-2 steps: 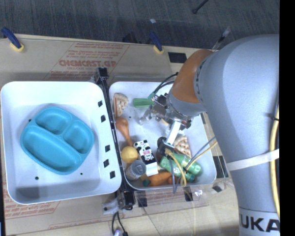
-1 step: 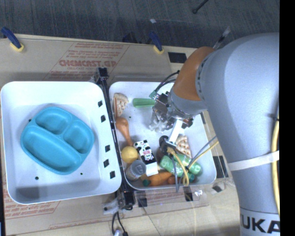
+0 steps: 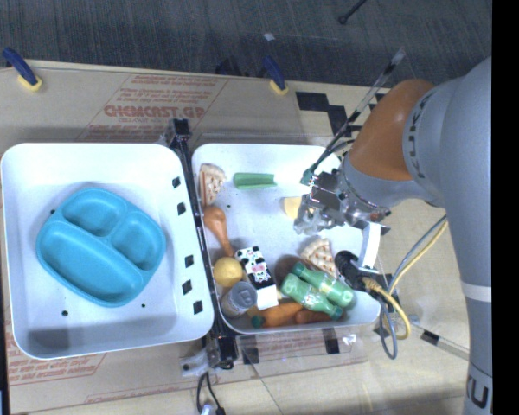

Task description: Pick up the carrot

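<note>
The orange carrot [image 3: 283, 315] lies along the near wall of the right bin [image 3: 268, 158], partly under a green bottle [image 3: 317, 290]. My gripper [image 3: 310, 220] hangs over the right side of this bin, above and to the right of the carrot and well apart from it, close to a slice of pizza [image 3: 318, 253] and a pale yellow piece [image 3: 291, 206]. Nothing shows between the gripper's tips.
The right bin also holds a green strip [image 3: 254, 180], a waffle-like piece [image 3: 211, 182], a drumstick [image 3: 217, 226], a yellow lemon [image 3: 228, 271], a black-and-white carton [image 3: 254, 264] and a grey can [image 3: 240, 300]. The left bin [image 3: 35, 318] holds a blue divided tray [image 3: 100, 245].
</note>
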Controlling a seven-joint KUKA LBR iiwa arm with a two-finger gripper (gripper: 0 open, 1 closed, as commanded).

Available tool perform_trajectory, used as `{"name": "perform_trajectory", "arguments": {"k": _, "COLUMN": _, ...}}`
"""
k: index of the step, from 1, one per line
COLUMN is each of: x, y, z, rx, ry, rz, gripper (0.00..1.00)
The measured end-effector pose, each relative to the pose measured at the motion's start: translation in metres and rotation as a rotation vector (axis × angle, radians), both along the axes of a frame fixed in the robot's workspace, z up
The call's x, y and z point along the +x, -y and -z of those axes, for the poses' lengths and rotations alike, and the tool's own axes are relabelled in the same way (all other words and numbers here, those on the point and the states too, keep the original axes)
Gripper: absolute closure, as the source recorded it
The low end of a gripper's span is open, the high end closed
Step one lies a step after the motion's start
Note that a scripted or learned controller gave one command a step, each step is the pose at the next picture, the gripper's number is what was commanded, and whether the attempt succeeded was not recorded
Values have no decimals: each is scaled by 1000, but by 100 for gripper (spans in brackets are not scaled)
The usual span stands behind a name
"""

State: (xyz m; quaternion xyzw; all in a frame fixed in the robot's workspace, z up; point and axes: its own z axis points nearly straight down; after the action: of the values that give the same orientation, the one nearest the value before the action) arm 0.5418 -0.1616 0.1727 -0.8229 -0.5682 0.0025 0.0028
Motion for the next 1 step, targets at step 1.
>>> {"name": "perform_trajectory", "arguments": {"k": 1, "x": -38, "y": 22, "z": 75, "rx": 3, "ry": 11, "rz": -148, "gripper": 100}}
